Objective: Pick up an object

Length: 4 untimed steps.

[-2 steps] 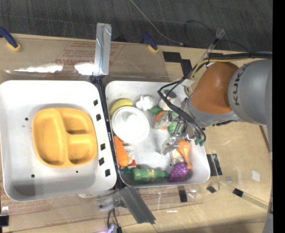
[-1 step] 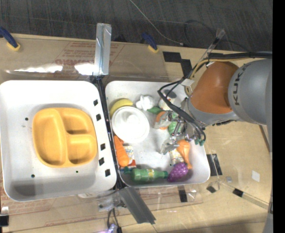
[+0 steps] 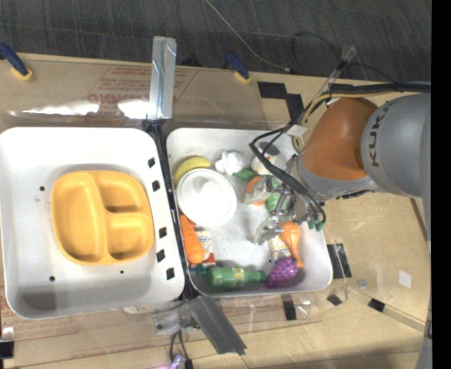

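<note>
The right bin (image 3: 240, 141) holds a jumble of small things: a white bowl (image 3: 207, 197) over a yellow cup (image 3: 192, 164), a green bottle (image 3: 229, 276), purple grapes (image 3: 283, 271), an orange carrot-like piece (image 3: 190, 239), another orange piece (image 3: 293, 241) and a white crumpled item (image 3: 228, 161). My gripper (image 3: 273, 225) reaches down from the grey and orange wrist (image 3: 340, 141) into the bin's right half, just left of the orange piece and above the grapes. Its tips are lost among cables and clutter.
The left bin (image 3: 18, 206) bears a yellow divided tray (image 3: 104, 215). A metal clamp (image 3: 162, 79) stands at the back between the bins. Black cables (image 3: 275, 141) loop off the wrist over the right bin. Cardboard bench surface (image 3: 379, 283) lies to the right.
</note>
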### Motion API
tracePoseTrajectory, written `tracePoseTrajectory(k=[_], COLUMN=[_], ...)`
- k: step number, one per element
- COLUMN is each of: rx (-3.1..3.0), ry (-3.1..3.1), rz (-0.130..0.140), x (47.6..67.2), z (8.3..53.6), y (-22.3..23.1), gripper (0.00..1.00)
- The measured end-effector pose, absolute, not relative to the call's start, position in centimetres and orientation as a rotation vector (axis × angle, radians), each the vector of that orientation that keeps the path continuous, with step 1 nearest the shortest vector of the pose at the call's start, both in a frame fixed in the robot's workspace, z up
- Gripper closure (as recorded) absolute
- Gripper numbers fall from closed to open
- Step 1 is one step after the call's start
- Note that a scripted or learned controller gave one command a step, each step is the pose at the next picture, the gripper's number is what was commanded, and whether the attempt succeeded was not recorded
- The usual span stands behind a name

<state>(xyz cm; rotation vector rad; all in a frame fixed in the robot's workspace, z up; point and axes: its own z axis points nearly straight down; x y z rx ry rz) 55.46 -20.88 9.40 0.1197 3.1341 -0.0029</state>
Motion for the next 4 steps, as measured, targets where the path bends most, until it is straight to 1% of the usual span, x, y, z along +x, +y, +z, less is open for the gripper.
tracePoseTrajectory(k=[2,3,4], rx=[0.120,0.107,0.065], ry=[3.134,3.131,3.128], rz=[-0.003,-0.004,-0.005], x=[55.5,55.7,59.6], z=[9.4,10.5,28.7], y=[-20.9,-20.7,-19.1], gripper=[0.00,1.00,1.00])
